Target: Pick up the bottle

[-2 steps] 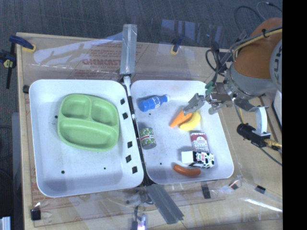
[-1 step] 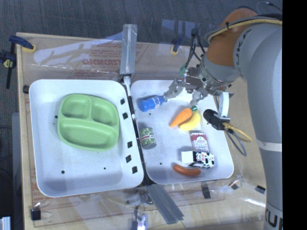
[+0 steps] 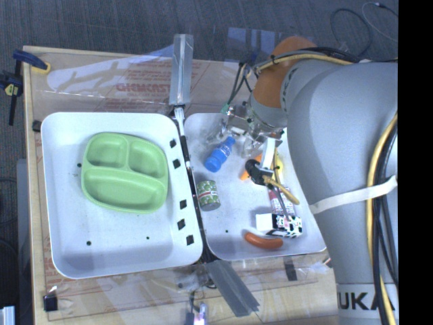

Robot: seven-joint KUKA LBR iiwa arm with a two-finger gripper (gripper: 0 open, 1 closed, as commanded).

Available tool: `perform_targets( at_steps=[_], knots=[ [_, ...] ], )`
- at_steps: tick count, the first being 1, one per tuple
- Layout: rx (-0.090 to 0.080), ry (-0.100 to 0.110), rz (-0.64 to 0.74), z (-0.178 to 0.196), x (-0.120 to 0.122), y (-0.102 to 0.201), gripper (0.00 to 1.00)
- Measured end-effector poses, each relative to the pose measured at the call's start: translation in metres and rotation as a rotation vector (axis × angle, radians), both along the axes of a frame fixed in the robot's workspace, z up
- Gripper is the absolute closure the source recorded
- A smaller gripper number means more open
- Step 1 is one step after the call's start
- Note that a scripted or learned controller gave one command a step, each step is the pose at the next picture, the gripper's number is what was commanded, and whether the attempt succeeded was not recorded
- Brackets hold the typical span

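Two white bins sit on the worktop; the bottle [image 3: 220,156] lies tilted in the right bin [image 3: 230,239], just below the end effector [image 3: 238,128], whose opening I cannot tell; a green tray [image 3: 125,172] fills the left bin [image 3: 61,249]

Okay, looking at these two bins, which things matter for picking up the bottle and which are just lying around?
Belongs to the job:
bottle, clear with a blue cap, lying in the right bin
gripper, at the bottle's upper end

Just lying about:
green divided plate in the left bin
small can
sausage
black-and-white carton
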State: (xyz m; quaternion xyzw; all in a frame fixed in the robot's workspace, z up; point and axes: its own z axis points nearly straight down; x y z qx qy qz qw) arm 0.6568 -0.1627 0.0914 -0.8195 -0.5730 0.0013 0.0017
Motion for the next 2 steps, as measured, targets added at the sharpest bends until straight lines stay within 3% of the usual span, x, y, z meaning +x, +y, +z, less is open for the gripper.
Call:
perform_targets(
  at_steps=[1,2],
  knots=[
    [0.002,0.004,0.009,0.01,0.0,0.002,1.0],
    [-0.001,0.0,-0.31,0.104,-0.003,0.057,1.0]
  ],
)
